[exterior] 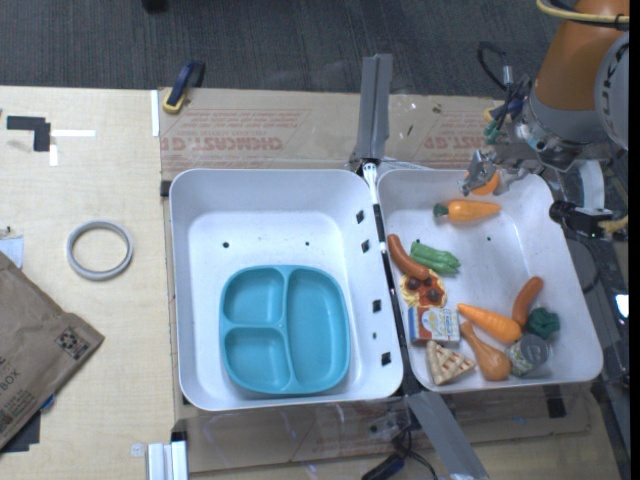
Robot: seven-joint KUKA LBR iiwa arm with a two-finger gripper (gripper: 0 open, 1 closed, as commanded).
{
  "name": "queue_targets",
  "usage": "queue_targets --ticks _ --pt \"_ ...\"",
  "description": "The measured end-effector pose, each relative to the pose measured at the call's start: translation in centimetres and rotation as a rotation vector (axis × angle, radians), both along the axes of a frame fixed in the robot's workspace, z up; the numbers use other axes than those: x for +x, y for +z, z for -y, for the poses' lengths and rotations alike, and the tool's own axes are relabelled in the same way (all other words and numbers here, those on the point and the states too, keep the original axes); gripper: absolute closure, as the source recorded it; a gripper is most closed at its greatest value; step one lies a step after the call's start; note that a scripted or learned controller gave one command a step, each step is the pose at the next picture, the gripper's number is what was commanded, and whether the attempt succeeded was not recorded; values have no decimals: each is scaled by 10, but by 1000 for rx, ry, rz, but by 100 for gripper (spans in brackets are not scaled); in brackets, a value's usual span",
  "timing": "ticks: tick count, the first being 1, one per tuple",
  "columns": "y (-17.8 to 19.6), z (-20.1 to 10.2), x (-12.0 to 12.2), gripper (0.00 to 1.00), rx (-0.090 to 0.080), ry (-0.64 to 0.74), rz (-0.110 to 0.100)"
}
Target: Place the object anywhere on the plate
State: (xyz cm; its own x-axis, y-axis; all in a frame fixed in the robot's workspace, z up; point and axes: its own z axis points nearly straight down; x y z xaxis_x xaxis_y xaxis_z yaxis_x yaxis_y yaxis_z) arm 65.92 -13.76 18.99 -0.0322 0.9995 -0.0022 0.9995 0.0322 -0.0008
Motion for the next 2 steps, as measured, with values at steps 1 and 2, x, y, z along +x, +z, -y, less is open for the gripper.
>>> queue_targets --ticks 1,2 --pt "2 -78 -24 100 1 75 0" --pt "2 -144 -104 100 2 170 -3"
